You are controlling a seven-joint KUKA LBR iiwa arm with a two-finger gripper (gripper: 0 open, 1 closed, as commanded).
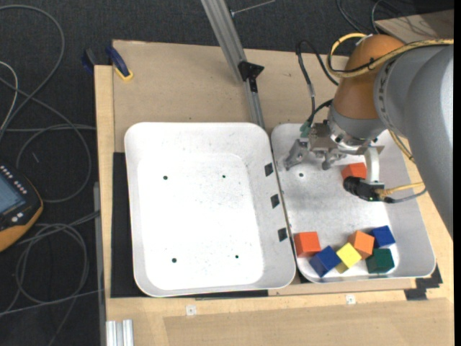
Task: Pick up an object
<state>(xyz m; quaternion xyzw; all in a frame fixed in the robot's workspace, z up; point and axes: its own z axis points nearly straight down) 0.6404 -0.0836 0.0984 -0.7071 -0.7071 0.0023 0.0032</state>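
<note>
- Camera view: the gripper hangs low over the right bin, at about 11 o'clock of it. I cannot tell if it is wide or narrow, because the wrist covers it from above.
- An orange block lies just beside the gripper, at its 3 o'clock, partly behind a white part of the wrist. It is probably the nearest thing to pick.
- More blocks lie at 5 to 6 o'clock of the bin: orange, blue, yellow, green, and others touching them.
- Judgement: the blocks look small, stiff and light, with flat faces. Take one across two opposite faces. The smooth sides may slip a little.
- Hidden: the arm covers the bin's far right corner. In the packed group, the gaps between the blocks are hard to make out.
</note>
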